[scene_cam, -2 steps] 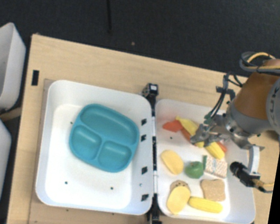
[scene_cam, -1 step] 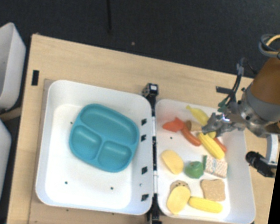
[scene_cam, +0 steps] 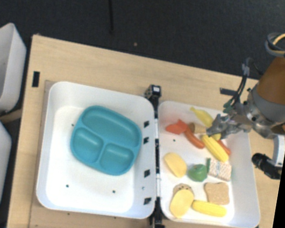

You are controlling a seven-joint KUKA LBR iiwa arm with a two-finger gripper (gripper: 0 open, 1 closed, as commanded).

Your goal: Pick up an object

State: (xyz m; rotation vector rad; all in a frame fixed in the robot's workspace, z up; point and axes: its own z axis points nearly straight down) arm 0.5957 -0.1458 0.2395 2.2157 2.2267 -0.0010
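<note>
White right bin (scene_cam: pixel 244 202) holding toy food, gripper (scene_cam: pixel 219 128) lowered over corn cob (scene_cam: pixel 215 147) near the bin's upper middle (finger state cannot be told), red pepper (scene_cam: pixel 194 140) beside it, teal plate (scene_cam: pixel 106 140) in left bin (scene_cam: pixel 49 176).

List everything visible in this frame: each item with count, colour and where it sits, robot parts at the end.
White bins: 2, white, side by side on the bench.
Divided plate: 1, teal, in the left bin.
Toy corn cob: 1, yellow, right bin, under the gripper.
Red toy pieces: 2, red-orange, upper right bin.
Banana-like piece: 1, yellow, top of right bin.
Rounded yellow pieces: 3, yellow, middle and lower right bin.
Green piece: 1, green, centre of right bin.
Bread slice: 1, brown, lower right bin.
Wafer-like block: 1, pale, right bin.
Gripper: 1, dark, low over the right bin.
</note>
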